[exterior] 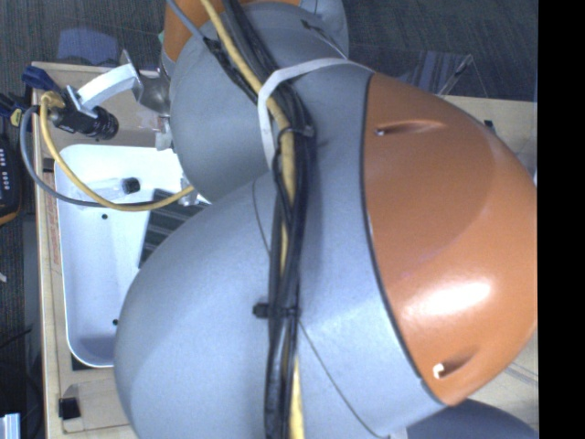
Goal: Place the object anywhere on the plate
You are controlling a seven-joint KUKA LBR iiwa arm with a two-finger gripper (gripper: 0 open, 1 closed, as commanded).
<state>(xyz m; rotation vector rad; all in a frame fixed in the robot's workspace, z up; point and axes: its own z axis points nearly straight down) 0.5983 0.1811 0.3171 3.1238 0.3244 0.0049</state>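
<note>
The grey and orange arm (366, 245) is looming over the table, blocking most of the white bin (91, 273). A small dark object (131, 187) is lying in that bin. The jaws' state: cannot tell.

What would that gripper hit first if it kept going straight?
Probably the floor of the shallow white bin, near a small dark object; the grey arm hides most of the two-finger gripper, so that's uncertain.
</note>
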